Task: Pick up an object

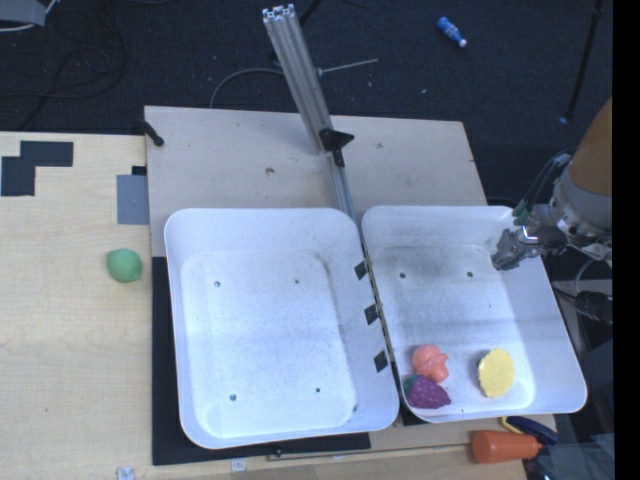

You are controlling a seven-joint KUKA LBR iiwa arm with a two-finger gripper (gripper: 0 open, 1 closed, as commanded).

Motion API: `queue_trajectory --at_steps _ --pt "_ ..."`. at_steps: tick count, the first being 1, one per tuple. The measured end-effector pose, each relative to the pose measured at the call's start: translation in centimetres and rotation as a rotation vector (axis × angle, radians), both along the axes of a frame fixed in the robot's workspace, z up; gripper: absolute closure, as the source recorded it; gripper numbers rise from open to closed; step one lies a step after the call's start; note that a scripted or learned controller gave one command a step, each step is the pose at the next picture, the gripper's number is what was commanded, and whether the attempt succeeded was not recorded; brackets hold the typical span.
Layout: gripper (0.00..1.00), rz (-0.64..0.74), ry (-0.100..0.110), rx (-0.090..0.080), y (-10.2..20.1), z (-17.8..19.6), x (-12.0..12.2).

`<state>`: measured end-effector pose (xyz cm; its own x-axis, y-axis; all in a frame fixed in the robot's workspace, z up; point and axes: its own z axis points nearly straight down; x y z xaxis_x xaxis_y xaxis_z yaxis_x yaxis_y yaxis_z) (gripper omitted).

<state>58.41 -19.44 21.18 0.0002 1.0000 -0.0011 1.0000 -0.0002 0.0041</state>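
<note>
Camera view looks down on two shallow white bins set side by side on the surface, and the right bin (460,230) serves as the landmark for everything else. Its three contents lie along the near wall: a pink-orange object (429,361), a purple grape-like cluster (428,393) touching it on the near side, and a yellow object (496,372) just beside them toward the arm. Any of these could be the thing to pick up, and they probably sit crowded there because the bin floor slopes or earlier handling nudged them to that wall.

The gripper (507,250) hangs over the far right part of the same bin, near its rim, well apart from all three objects. Nothing shows between its tips, and whether it is released or clenched I cannot tell at this size. It reads as an approach stance, since the arm enters from that side.

The left bin (262,323) adjoins the right bin along a clipped seam. Beyond it, on the bare surface, rests a green ball (124,265). An orange object (505,445) lies just outside the right bin's near rim.
</note>
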Motion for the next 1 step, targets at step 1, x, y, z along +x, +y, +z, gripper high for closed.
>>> queue_trajectory --at_steps 1 --pt "1.0 -0.001 0.001 0.0 -0.31 4.24 -0.15"
